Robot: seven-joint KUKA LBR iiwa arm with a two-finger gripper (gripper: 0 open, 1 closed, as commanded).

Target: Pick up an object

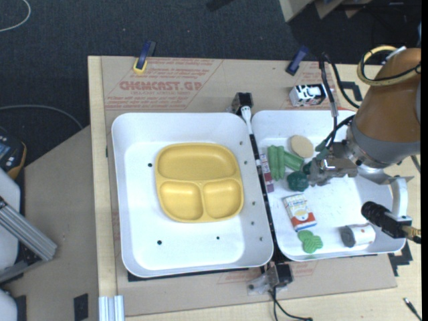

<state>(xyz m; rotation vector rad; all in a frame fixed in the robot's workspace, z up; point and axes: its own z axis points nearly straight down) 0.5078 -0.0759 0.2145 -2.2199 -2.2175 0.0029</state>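
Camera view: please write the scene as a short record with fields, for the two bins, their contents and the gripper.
left bin: yellow divided plate
right bin: green blocks, tan round piece, dark green object, small carton, green studded piece, marker
gripper: over right bin, beside dark green object
grasp: cannot tell

red print "chemcast gp" on the brown board point(164, 84).

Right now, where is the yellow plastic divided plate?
The yellow plastic divided plate lies in the middle of the left white bin in the camera view, across the divider from the right white bin, where the gripper works.
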